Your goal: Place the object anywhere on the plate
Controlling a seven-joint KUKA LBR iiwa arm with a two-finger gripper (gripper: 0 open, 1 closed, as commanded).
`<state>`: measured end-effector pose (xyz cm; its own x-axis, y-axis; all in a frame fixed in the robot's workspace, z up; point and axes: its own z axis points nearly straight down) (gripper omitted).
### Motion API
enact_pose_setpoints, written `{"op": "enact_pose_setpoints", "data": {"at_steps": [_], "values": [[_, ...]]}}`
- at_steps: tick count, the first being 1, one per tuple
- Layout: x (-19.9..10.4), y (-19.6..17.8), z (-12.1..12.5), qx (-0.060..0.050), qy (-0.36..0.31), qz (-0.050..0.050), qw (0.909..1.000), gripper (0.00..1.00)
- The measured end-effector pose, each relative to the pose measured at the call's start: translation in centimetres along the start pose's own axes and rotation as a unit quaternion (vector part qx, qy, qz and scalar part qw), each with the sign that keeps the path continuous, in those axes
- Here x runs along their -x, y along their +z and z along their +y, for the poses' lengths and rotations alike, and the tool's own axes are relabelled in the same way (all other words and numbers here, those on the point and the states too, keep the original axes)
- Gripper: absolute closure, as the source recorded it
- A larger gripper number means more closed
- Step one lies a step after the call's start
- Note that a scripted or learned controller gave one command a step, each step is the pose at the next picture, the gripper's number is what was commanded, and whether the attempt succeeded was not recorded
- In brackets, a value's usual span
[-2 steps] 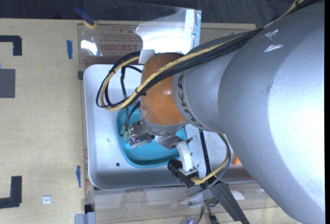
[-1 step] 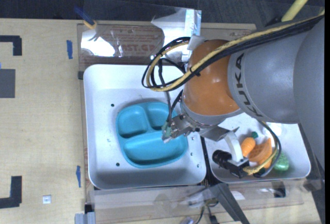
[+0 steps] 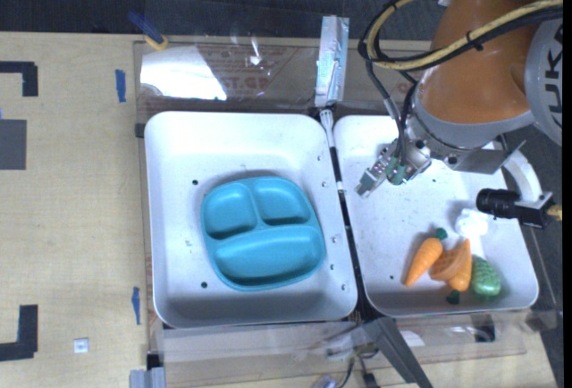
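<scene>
Smooth orange arm dome [image 3: 478, 51] | glossy blue three-compartment plate [image 3: 262, 231] | tapered carrot [image 3: 424, 260]

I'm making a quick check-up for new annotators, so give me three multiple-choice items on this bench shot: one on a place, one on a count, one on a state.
1. Where does the blue plate lie?
A. In the left bin
B. In the right bin
C. On the wooden bench outside the bins

2. How many compartments does the plate have?
A. One
B. Three
C. Five

3. How does the toy carrot stand with respect to the task?
A. It lies on the plate
B. It lies in the right bin beside the other toy food
C. It lies on the bench outside the bins

Answers:
1. A: the plate sits inside the left bin.
2. B: two small sections at the top and one wide one below.
3. B: the carrot rests near the front of the right bin, next to the orange and green pieces, with the gripper apart from it.
</scene>
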<state>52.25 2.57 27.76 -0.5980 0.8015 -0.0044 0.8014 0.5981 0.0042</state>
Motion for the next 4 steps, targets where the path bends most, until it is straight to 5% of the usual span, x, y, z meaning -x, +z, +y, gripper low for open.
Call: {"op": "enact_pose_setpoints", "data": {"at_steps": [1, 2, 3, 4], "values": [[-6.6, 7.6, -0.7, -0.004, 0.017, 0.004, 0.9998, 1.00], [-13.9, 5.5, 5.9, 0.000, -0.104, 0.002, 0.9946, 1.00], [-13.8, 5.5, 5.9, -0.001, -0.104, 0.002, 0.9946, 0.00], [-13.8, 4.5, 6.0, 0.001, -0.103, 0.001, 0.9946, 1.00]]}}
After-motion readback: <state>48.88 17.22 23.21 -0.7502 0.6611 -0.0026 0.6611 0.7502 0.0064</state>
